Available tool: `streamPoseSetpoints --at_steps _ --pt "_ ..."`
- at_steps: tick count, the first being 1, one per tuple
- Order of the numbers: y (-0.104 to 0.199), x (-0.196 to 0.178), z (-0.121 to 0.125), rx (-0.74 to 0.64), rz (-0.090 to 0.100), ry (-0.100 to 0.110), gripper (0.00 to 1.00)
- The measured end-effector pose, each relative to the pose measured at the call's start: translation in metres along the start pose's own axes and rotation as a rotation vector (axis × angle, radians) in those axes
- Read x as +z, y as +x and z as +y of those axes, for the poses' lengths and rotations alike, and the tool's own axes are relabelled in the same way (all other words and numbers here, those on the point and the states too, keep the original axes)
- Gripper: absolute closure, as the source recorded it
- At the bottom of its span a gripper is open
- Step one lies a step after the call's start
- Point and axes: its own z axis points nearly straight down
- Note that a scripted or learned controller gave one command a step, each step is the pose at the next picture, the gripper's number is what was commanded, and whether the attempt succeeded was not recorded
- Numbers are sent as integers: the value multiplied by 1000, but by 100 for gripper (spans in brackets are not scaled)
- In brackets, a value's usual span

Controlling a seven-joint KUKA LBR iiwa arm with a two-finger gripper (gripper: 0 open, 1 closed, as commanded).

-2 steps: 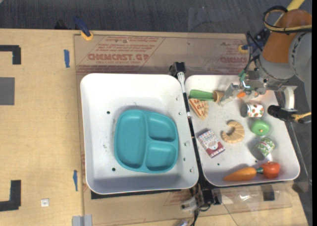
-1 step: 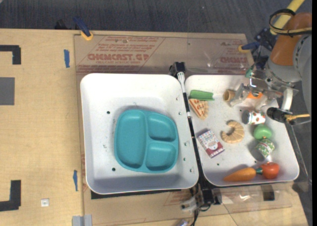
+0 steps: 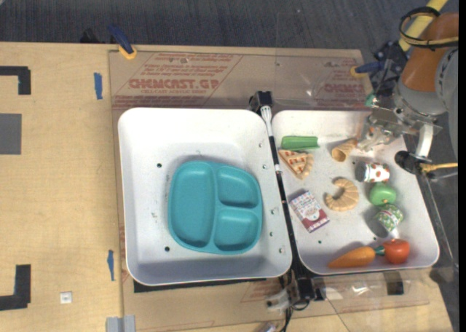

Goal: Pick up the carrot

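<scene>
An orange plastic carrot with a green stub (image 3: 354, 255) lies along the near edge of the right-hand white bin (image 3: 429, 210), its green end touching a red toy tomato (image 3: 397, 250). The arm's tool (image 3: 378, 134) hangs over the far right corner of that bin, near a tan cone-shaped toy (image 3: 340, 151) and well apart from the carrot; whether its fingers are apart or together cannot be told. A teal divided plate (image 3: 215, 207) sits in the left-hand white bin (image 3: 138, 178) on the bench (image 3: 58, 178).
</scene>
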Motion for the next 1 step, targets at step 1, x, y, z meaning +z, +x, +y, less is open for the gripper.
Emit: streamPoseSetpoints --at_steps 1 --pt "6 0 -1 -4 10 5 0"
